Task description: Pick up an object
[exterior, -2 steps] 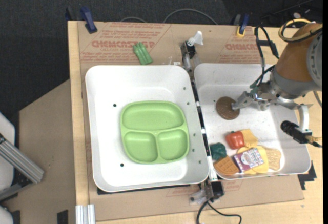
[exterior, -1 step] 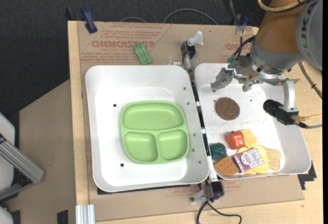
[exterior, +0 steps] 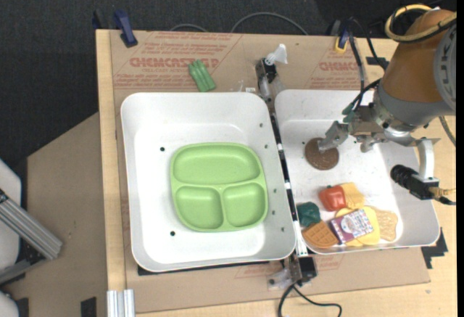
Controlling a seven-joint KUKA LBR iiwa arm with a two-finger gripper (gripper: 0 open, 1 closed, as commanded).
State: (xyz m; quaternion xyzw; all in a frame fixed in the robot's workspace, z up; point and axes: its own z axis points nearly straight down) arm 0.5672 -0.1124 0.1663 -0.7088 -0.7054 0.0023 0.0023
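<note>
Fingertips point(exterior: 335, 136) indistinct above brown disc point(exterior: 322, 154).

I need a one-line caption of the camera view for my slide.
Gripper hovers above a brown disc in the right bin; green tray in the left bin.

Robotics lab setup. Plywood desk point(exterior: 109, 127) with printed red lettering, two white bins point(exterior: 145, 163) mounted side by side, blue clamps point(exterior: 125, 27) at the back edge, loose cables point(exterior: 217, 24) running across and off the board. Grey-and-orange industrial arm point(exterior: 417, 69) reaching in from the right. Dark carpet point(exterior: 51, 25) around, aluminium framing point(exterior: 25, 225) at lower left. Plastic toy food point(exterior: 348, 217) as test props.
</note>
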